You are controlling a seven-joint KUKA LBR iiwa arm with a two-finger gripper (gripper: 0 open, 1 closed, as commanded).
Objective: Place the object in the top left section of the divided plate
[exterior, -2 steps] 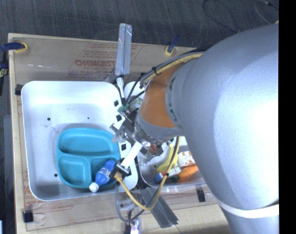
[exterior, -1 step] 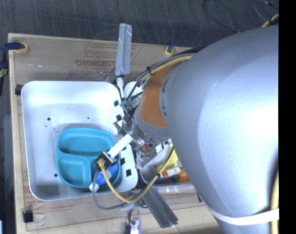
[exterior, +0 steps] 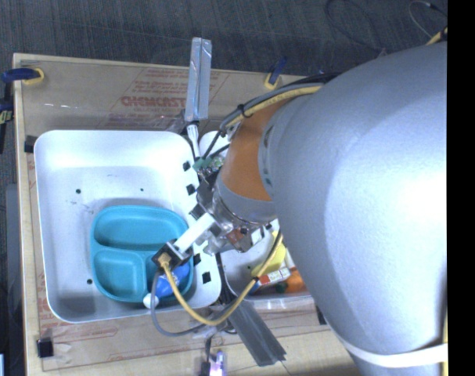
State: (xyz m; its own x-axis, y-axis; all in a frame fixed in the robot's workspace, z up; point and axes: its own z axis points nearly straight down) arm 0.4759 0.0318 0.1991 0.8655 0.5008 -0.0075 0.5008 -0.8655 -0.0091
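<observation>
left bin (exterior: 57, 210): white, shallow; holds blue divided plate (exterior: 131, 237), far section bare.
object: probably the small blue-and-white piece (exterior: 160, 291) at plate's near right rim; unsure.
gripper (exterior: 221, 237): above plate's right edge; opening and load impossible to tell.
step: approach, judged; next needs travel left and far.
bench (exterior: 104, 92): pale board; dark carpet beyond.

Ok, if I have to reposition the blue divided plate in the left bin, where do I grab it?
Probably best by the raised outer rim on the left edge of the blue divided plate, coming straight down with one finger outside and one inside a compartment. It lies flat in the left bin, so only the rim offers a lip, and the arm covers its lower right corner.
</observation>
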